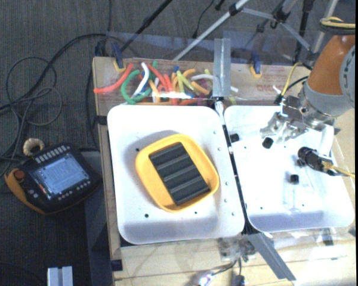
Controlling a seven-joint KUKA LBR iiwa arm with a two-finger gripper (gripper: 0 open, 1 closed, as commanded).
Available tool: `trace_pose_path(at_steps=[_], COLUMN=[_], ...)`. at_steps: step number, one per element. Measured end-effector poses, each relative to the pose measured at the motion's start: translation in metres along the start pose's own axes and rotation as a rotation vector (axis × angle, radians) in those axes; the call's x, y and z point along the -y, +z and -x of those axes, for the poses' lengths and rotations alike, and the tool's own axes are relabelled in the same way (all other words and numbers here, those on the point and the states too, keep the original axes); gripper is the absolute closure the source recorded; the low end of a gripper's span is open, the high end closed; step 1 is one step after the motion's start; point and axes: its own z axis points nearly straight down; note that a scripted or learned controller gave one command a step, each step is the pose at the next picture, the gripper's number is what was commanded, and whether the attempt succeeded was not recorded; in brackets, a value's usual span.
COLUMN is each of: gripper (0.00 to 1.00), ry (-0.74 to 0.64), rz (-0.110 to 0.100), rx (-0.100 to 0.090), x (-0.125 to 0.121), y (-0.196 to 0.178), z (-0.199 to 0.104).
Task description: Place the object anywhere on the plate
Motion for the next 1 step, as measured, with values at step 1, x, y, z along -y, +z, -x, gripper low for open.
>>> trace_pose_path(at_steps=[1], gripper=[0.0], ry=[0.0], rz=[0.0], rx=[0.0], x=[-0.0001], y=[-0.0002], z=[0.0001])
